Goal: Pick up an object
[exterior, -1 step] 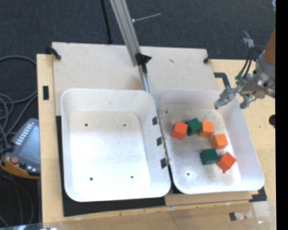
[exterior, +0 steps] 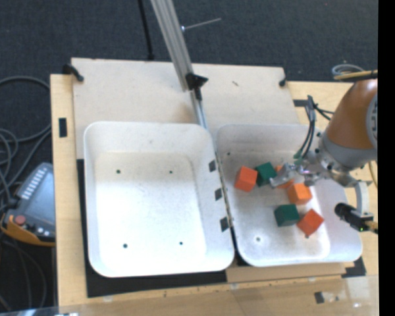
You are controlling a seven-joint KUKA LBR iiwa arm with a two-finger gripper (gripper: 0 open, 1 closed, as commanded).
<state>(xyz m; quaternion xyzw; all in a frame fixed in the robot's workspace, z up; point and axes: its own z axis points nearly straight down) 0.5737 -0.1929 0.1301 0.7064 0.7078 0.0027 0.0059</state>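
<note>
Several small blocks lie in the right bin (exterior: 250, 249). An orange block (exterior: 246, 178) sits toward the bin's left, with a green block (exterior: 266, 172) just right of it. Another orange block (exterior: 299, 192) lies in the middle, a green block (exterior: 287, 214) below it, and a red-orange block (exterior: 310, 222) at the lower right. My gripper (exterior: 286, 176) reaches in from the right, low over the bin, between the upper green block and the middle orange block. Whether anything sits between its fingers is hidden.
The left bin (exterior: 92, 176) stands beside the right one. A slanted metal pole (exterior: 174, 38) rises from the bench behind the bins. Cables and a handheld pendant (exterior: 33, 199) lie on the floor at the left.
</note>
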